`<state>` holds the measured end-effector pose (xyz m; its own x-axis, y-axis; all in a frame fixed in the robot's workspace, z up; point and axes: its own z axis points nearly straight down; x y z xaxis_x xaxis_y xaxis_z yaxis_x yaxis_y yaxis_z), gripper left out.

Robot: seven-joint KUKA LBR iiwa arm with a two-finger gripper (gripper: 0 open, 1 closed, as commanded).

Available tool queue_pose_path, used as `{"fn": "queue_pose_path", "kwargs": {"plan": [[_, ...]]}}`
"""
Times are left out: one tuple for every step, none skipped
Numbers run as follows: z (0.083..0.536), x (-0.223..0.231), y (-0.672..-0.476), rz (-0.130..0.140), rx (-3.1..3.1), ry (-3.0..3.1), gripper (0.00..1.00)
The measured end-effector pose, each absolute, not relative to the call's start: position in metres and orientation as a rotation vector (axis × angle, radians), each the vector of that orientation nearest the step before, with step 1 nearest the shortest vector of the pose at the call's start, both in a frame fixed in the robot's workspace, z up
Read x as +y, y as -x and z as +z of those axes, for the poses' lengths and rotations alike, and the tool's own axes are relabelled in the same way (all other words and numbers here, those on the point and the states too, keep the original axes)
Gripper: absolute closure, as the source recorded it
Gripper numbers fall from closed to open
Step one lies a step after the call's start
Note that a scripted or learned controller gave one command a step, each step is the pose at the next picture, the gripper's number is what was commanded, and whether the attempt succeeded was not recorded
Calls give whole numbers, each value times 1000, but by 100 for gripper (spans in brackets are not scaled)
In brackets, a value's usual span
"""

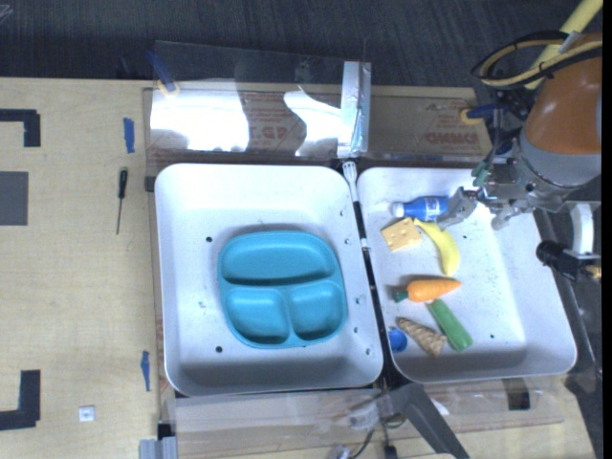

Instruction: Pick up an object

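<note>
Near edge of right bin (550,352), well below-left of claw (483,199): blue ball (398,341), waffle cone (423,336), green cucumber (449,325). Farther up: carrot (432,290), then banana (443,245) and cheese wedge (402,234), both near claw, down-left. Blue-and-white bottle (421,207) just left of claw, nearly touching. Left bin (182,199) well left, holds blue divided tray (281,287). Arm (564,122) enters from right, orange band above wrist, claw low over bin's far corner. Claw's opening: cannot tell. Desk (67,285) beyond.
</note>
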<state>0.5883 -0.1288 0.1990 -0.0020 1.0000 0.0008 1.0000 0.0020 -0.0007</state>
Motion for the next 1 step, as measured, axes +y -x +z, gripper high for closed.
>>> {"fn": "queue_pose_path", "kwargs": {"plan": [[141, -135, -505, 1, -2398, 2027, 0]]}}
